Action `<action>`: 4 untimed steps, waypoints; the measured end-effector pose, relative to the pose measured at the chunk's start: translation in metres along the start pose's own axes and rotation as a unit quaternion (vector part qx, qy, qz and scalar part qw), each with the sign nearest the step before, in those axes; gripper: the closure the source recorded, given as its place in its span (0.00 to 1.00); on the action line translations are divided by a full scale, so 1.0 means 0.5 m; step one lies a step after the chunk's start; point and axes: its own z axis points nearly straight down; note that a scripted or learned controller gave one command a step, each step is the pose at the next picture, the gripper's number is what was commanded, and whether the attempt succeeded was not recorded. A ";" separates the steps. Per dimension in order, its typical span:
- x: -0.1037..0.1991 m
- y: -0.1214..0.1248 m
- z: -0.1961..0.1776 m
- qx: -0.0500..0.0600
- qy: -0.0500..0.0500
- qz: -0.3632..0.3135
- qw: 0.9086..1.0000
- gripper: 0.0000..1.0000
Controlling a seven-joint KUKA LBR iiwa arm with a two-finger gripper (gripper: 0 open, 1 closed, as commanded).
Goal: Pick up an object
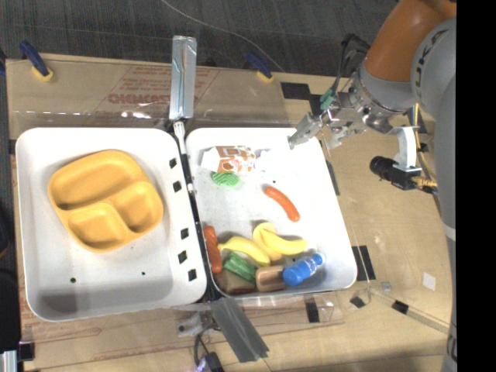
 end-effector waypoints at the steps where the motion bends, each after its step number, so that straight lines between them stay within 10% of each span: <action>1: 0.005 -0.089 0.199 0.003 0.001 0.031 1.000 0.00; 2: 0.000 0.073 0.241 -0.002 -0.001 -0.147 0.989 0.00; 3: 0.019 -0.048 0.338 0.001 0.000 -0.087 0.996 0.00; 4: 0.019 -0.045 0.314 0.000 0.000 -0.089 0.996 1.00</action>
